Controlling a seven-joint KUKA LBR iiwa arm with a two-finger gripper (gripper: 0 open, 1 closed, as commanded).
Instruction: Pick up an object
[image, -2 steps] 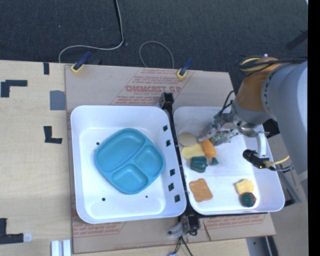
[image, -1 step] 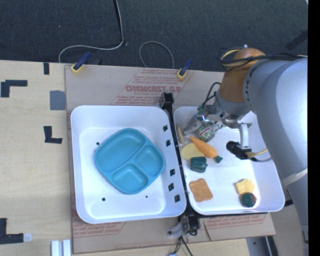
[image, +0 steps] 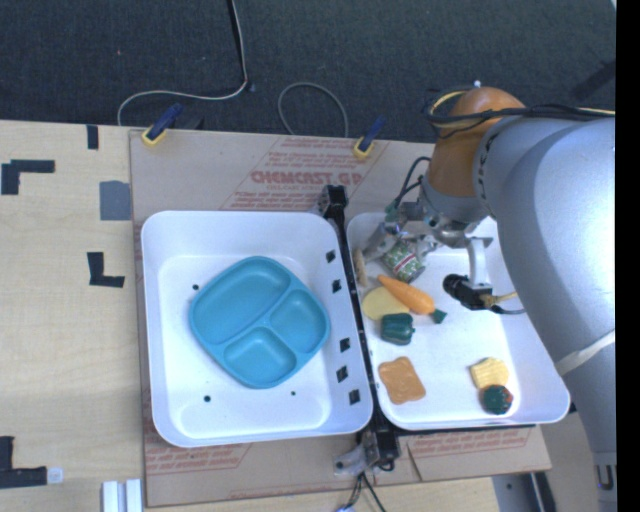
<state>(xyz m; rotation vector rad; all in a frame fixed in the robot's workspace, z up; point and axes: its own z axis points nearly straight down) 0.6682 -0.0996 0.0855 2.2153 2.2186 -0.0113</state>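
Observation:
My gripper (image: 398, 243) is down in the back left part of the right bin (image: 545, 398), under the orange band (image: 470, 110) of the arm. It sits right over a small green and red can-like object (image: 405, 263), touching or nearly touching it. Just in front lie an orange carrot (image: 408, 295), a pale yellow piece (image: 377, 303) and a green pepper (image: 396, 326). A brown toast slice (image: 401, 379) lies nearer the front. At the front right are a yellow piece (image: 488, 372) and a dark green ball (image: 497, 399).
The left bin (image: 160, 232) holds a blue divided plate (image: 260, 320). A black divider (image: 341, 290) with clips runs between the bins. The grey arm (image: 560, 230) covers the right bin's right side. Cables (image: 300, 95) lie behind the bench.

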